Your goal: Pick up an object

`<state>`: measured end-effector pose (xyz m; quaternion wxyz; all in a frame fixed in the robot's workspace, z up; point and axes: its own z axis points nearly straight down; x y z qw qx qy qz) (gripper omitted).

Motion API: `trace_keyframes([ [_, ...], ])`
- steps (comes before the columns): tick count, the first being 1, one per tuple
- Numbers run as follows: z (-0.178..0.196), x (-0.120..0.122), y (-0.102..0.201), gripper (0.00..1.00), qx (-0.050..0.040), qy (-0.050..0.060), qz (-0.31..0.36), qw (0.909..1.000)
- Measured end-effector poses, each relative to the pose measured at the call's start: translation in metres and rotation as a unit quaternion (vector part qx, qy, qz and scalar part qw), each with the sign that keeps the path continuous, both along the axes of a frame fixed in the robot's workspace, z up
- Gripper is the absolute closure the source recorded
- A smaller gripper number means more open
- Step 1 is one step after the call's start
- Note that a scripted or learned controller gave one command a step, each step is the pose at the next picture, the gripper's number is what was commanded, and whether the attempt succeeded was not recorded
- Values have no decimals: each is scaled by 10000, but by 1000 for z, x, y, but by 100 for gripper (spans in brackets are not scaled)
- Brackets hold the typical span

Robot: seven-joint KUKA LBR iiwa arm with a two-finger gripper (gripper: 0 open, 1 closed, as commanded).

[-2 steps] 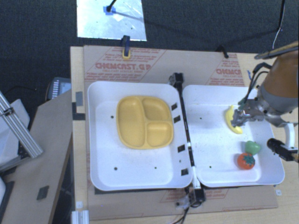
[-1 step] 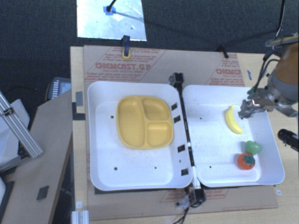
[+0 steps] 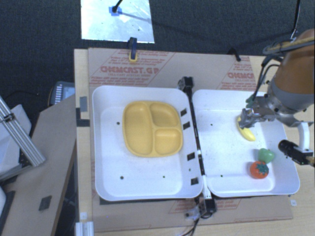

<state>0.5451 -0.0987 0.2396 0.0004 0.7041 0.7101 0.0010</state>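
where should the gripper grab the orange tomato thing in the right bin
Take the tomato across its round red-orange body, coming straight down from above. It sits low near the front of the right bin, and the green piece lies close behind it, so setting the fingers left and right of the body probably avoids that neighbour. The leafy green top looks too small to grip.

- Two bins sit side by side on the bench: left bin (image 3: 106, 181), right bin (image 3: 221, 186).
- A divided plate (image 3: 151, 129) lies in the left bin, near its centre.
- In the right bin, a banana (image 3: 247, 133) lies toward the right side, directly under the gripper (image 3: 247, 118).
- A tomato (image 3: 259, 169) lies nearer the front, with a pepper (image 3: 266, 155) just behind it, touching.
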Motion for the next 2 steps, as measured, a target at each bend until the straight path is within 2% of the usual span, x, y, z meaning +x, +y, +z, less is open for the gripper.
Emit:
trace_keyframes([
  [1, 6, 0, 52, 100, 2, -1, 7, 10000],
  [2, -6, -11, 111, 100, 8, 9, 10, 10000],
])
